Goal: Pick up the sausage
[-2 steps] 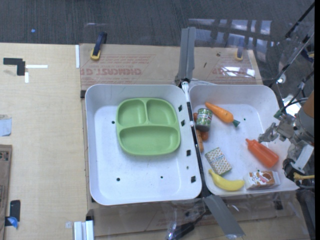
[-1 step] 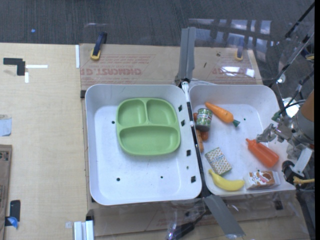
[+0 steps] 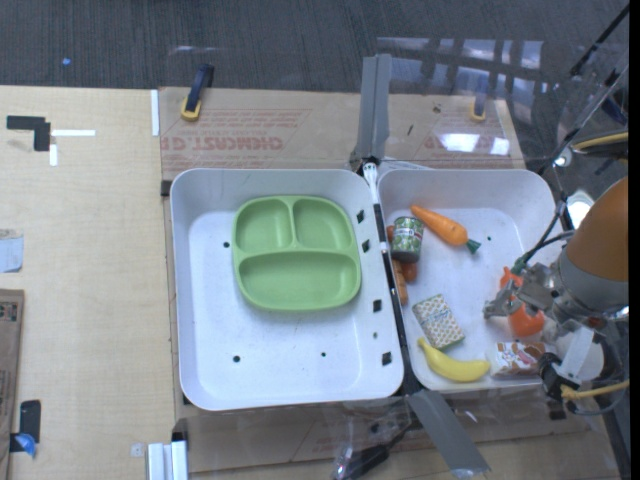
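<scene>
The sausage (image 3: 401, 276) is a small reddish-brown piece lying against the left wall of the right bin (image 3: 500, 200), just below a green-labelled can (image 3: 407, 237) that covers its upper end. My gripper (image 3: 513, 303) is low over the right side of the same bin, well to the right of the sausage. Directly by it lies a red-orange object (image 3: 527, 319); whether the gripper touches it is unclear.
The right bin also holds a carrot (image 3: 440, 225), a patterned small box (image 3: 438, 320), a banana (image 3: 455, 365) and a printed packet (image 3: 515, 358). A green divided plate (image 3: 296, 252) lies in the left bin (image 3: 205, 298). The arm's orange band (image 3: 605, 233) is at the right edge.
</scene>
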{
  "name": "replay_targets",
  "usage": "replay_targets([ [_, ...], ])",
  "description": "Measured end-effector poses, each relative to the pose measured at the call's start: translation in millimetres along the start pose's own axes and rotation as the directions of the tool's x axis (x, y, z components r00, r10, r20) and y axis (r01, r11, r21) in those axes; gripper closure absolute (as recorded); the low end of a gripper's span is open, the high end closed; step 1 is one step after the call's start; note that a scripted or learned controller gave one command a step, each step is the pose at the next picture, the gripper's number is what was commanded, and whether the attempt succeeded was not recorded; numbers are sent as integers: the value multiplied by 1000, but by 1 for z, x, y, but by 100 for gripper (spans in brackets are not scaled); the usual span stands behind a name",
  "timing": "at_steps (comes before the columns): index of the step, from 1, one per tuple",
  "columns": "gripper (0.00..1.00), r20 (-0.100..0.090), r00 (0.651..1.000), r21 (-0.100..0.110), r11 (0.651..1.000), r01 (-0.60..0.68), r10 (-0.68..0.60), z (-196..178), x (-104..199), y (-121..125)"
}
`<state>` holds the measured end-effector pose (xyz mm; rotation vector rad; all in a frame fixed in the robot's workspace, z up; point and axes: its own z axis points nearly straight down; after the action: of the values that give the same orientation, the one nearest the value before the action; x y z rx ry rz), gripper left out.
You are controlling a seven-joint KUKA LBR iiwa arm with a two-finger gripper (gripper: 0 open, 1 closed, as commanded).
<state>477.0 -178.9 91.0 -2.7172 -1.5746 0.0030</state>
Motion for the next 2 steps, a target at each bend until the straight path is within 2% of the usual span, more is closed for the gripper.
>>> replay_targets([
  [1, 100, 0, 1000, 2, 1000, -2, 2, -9, -1, 0],
  [2, 100, 2, 996, 0, 996, -84, 84, -119, 116, 61],
])
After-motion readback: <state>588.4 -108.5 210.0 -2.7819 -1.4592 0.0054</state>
